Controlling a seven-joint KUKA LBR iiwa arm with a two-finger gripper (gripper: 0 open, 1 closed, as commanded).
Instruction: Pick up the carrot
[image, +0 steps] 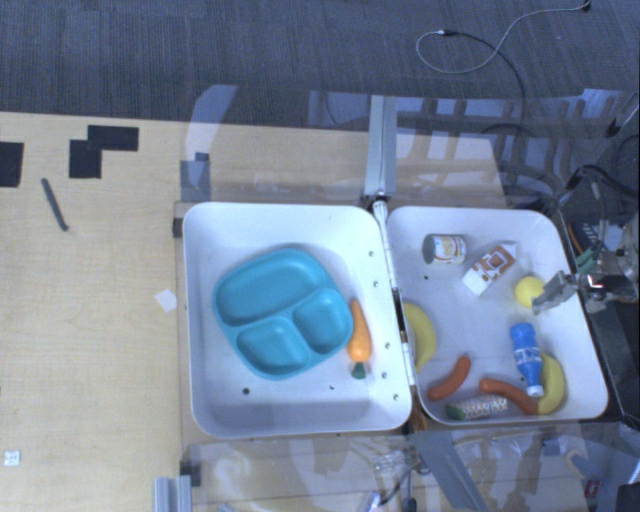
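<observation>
Overhead slanted view of the worktop (90, 330) with two shallow white bins side by side. The left bin (290, 410) holds a blue three-compartment plate (280, 312). The carrot (358, 335) — orange, with a small green stub at its near end — lies on the bin floor just beside the plate's right edge, running roughly parallel to the wall shared with the right bin.

The right bin (470, 345) holds a small can (445, 248) and a white-and-brown carton (490, 268) near its far wall, a yellow ball (529, 291), a blue bottle (526, 357) resting against a yellow fruit (552, 385), two sausages (449, 377) and (508, 394), a dark speckled item (478, 407) at the near wall, and a yellow fruit (420, 335) by the shared wall.

The gripper (552, 291) sits at the right bin's right rim, just beside the yellow ball and well apart from the carrot. Whether its fingers are spread or pressed together cannot be told — they are too small and blurred. Nothing is seen between them.
</observation>
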